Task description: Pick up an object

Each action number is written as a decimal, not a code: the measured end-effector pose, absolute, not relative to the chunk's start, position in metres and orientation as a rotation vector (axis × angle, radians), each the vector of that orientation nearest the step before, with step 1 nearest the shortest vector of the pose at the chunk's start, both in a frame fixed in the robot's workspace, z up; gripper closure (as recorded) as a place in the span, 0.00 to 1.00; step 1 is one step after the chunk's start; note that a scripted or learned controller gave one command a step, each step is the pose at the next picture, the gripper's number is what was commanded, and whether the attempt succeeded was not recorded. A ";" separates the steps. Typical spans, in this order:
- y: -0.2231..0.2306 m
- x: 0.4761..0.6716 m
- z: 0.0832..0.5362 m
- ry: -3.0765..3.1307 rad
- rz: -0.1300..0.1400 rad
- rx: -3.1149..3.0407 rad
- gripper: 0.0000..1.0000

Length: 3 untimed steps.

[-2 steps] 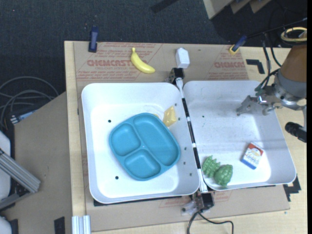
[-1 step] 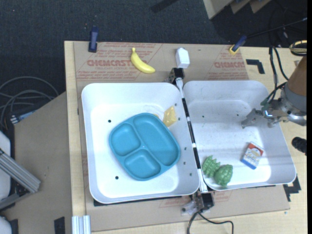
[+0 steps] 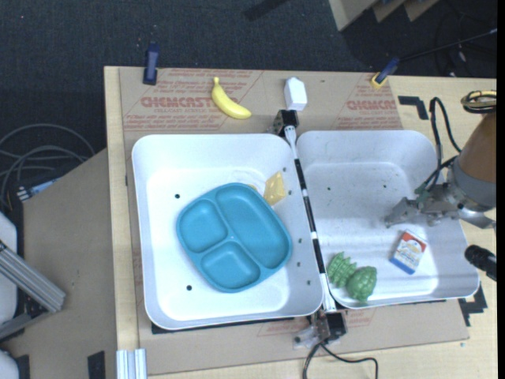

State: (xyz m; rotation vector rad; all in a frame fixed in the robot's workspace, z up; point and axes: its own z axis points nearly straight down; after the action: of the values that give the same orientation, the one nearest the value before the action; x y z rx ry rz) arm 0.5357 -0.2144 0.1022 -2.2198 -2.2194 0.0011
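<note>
Arm (image 3: 473,172) over, perhaps, carton (image 3: 409,253)

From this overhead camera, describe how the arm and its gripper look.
The arm is a rounded grey body with an orange-tan band above the wrist. Its gripper is grey metal ending in thin pointed fingers. Black cables loop beside it.

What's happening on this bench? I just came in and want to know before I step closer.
A grey arm reaches in from the right, its tool low over the right bin. It holds nothing. A small red, white and blue box lies just below it, and a green toy lies near the front edge. The left bin holds a blue divided plate. A banana lies on the bench behind.
</note>
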 end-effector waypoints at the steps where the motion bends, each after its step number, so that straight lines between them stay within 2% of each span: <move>1: -0.200 0.486 0.094 -2.219 0.001 -2.221 0.00; 2: -0.200 0.486 0.104 -2.221 -0.001 -2.224 1.00; 3: -0.160 0.520 0.155 -2.224 -0.002 -2.220 1.00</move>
State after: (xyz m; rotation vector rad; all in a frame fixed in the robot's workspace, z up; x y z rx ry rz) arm 0.5196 -0.1601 0.1550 -2.2205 -2.2237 -0.0016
